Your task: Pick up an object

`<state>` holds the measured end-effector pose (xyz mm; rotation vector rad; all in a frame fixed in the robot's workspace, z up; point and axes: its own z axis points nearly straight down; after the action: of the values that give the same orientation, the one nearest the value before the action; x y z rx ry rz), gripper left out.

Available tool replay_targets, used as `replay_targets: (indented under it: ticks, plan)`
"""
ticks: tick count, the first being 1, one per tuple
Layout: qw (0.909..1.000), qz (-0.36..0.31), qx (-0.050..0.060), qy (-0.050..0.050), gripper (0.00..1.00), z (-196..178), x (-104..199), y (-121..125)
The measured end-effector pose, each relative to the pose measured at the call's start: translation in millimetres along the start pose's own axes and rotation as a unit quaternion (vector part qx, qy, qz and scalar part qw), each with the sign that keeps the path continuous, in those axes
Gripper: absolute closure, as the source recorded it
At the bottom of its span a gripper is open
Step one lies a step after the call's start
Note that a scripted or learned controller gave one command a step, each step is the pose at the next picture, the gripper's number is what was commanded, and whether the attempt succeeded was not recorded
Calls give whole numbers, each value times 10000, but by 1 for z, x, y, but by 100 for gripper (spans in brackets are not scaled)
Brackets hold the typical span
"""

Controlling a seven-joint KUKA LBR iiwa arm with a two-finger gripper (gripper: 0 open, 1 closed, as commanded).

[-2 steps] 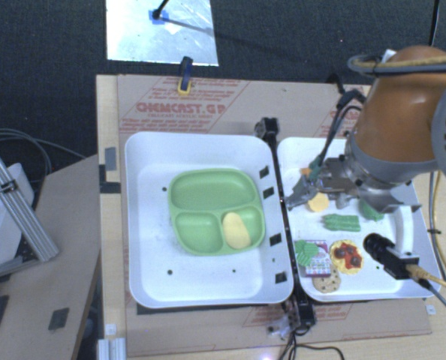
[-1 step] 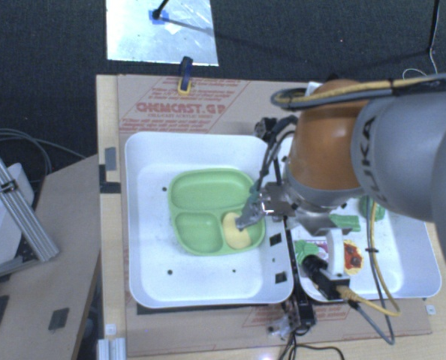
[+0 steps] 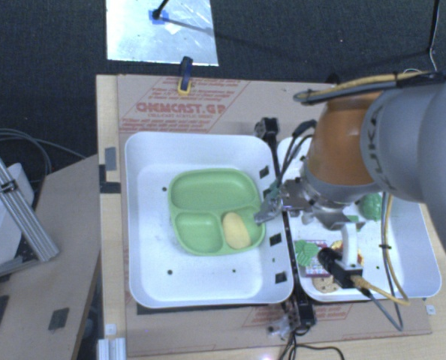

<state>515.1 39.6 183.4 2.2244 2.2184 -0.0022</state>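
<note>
Overhead slanted view of 2 bins (image 3: 144,223)

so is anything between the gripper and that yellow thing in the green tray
Nothing visible does. The gripper sits at the tray's right edge, and the yellow object lies uncovered in the lower-right compartment of the green tray just beside it.

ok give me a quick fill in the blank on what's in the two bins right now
1. The green plate lies in the ____ bin.
2. The plate is split into ____ sections.
3. The yellow item rests in the plate's lower ____ section.
4. The arm hangs over the ____ bin.

Missing words: left; three; right; right
</note>
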Motion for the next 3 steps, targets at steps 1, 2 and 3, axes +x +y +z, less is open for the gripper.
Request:
replay_targets:
  ticks: [1,2,3]
  plan:
    - [10000,-2,-29,3,0,-59,-35,-29]
    - [10000,-63,13,18,0,-21,35,-29]
    - [10000,29,3,-12,0,0,-60,-23]
